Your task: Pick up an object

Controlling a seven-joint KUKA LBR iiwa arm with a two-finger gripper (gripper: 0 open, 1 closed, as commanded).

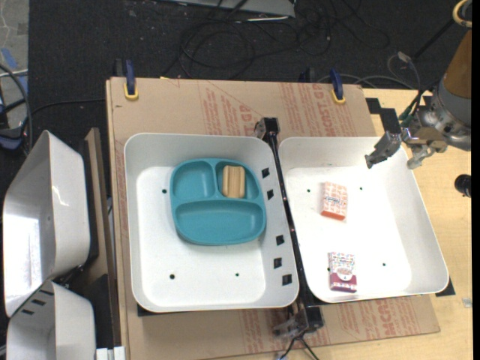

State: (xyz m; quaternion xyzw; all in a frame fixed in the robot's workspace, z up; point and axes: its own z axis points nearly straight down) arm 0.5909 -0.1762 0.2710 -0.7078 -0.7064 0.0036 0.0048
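Note:
Two small packets lie in the right bin [390, 201]: an orange-and-white one [334, 200] near its middle and a pink-and-white one [343, 271] close to the front wall. My gripper [396, 151] hangs over the far right edge of this bin, well above and to the right of the orange packet. Its two dark fingers stand apart with nothing between them. In the left bin [150, 261] rests a teal divided plate [217, 208] with a tan wooden block [234, 181] in its upper right compartment.
The bins sit side by side on a cardboard sheet [225, 103] held by clamps at the back. White tubs [37, 223] stand off the bench at the left. Cables lie on the dark floor behind.

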